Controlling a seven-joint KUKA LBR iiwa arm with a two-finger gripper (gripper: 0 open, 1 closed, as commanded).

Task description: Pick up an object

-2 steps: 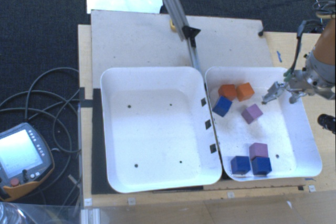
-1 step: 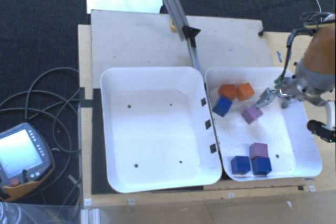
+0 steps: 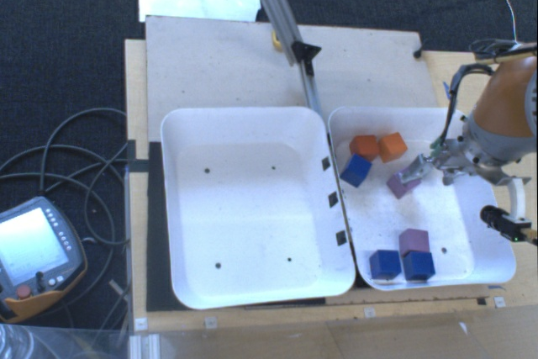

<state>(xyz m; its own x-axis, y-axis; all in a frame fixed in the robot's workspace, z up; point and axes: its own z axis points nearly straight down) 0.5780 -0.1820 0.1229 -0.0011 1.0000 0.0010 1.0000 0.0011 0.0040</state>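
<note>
Blocks are lying in the right bin (image 3: 496, 265), seven in all: two orange, three blue, two purple. The two orange blocks (image 3: 378, 147) are sitting touching each other near the bin's far-left corner, with one blue block (image 3: 356, 171) just beside them toward the near side. Two more blue blocks (image 3: 402, 265) are resting side by side at the near edge, a purple block (image 3: 414, 241) touching them from behind. The second purple block (image 3: 401, 184) is lying mid-bin, right at the jaws (image 3: 414, 175); whether they are gripping it cannot be told. The left bin (image 3: 252, 206) is sitting alongside on the worktop (image 3: 361, 63).
</note>
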